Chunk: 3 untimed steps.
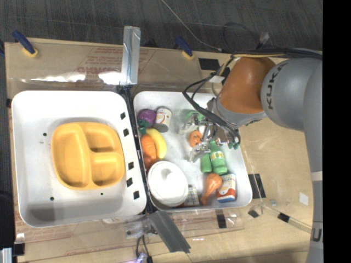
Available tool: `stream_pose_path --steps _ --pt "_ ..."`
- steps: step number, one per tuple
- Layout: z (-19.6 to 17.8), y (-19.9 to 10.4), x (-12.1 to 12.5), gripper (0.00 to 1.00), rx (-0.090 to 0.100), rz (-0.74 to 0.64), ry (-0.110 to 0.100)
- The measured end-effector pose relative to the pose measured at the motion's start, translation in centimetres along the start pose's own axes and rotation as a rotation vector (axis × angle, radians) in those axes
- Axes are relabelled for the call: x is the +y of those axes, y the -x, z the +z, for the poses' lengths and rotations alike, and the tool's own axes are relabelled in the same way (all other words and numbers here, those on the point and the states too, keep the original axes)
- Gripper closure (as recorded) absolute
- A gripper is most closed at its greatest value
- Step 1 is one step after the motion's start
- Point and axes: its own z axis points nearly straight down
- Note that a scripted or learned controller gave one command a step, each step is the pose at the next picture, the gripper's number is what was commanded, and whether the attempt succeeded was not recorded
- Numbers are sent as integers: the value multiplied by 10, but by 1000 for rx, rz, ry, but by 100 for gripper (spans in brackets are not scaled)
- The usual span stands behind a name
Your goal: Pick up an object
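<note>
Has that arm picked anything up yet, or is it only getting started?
Done: the arm has reached into the right bin, and its gripper is low among the toy food, near a small orange piece and a green bottle. In hand: I can't see any item between its fingers. Left: closing on one item and lifting it clear of the bin.

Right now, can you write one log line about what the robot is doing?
task: pick up an object | hand: low in right bin | nearest: green bottle | yellow tray: left bin
</note>
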Motion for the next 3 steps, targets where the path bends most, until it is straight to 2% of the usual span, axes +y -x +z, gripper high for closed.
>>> stream_pose_path --steps 1,2,3 --pt "-1 8 -20 0 0 -39 0" --pt "1 -8 -17 0 4 -7 2" --pt "1 1 4 0 3 102 1"
